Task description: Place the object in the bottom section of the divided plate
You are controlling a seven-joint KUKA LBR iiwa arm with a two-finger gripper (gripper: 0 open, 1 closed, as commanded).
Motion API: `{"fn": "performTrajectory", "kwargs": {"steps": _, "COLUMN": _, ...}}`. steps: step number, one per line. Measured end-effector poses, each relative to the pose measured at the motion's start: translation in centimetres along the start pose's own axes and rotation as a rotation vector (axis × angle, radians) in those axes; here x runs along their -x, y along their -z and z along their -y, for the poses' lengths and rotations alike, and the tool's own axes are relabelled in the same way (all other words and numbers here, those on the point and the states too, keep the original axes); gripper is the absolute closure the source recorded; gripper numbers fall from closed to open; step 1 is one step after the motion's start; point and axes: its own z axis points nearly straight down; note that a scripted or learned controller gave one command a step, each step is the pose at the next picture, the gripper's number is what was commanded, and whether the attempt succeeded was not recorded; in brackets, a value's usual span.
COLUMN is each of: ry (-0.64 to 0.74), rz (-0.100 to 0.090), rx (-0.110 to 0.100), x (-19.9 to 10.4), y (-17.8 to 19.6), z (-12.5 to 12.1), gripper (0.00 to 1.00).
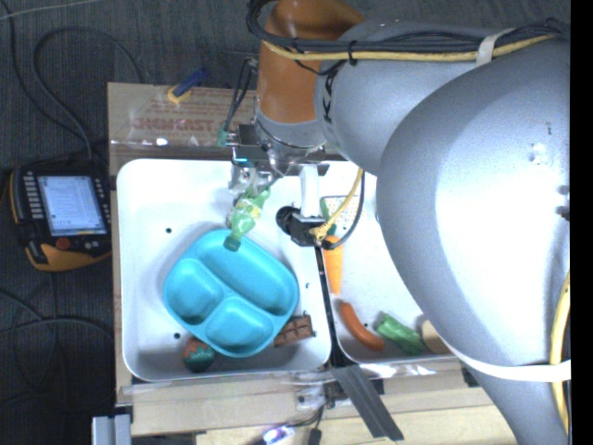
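Above the left bin, the gripper has its fingers closed on a green object. That object hangs at the twelve o'clock rim of the blue divided plate.

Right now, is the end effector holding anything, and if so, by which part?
Yes. The end effector grips a small green bottle-shaped object by its upper end; the rest hangs down over the top edge of the blue divided plate.
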Motion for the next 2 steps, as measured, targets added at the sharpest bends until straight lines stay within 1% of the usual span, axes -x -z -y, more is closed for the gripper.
{"fn": "performTrajectory", "kwargs": {"steps": 1, "ry": -0.061, "rz": -0.003, "rx": 0.002, "x": -5.38, "y": -10.37, "z": 4.46, "gripper": 1.00}}
{"fn": "performTrajectory", "kwargs": {"steps": 2, "ry": -0.063, "rz": 0.000, "rx": -0.002, "x": -5.21, "y": -10.70, "z": 4.57, "gripper": 0.00}}
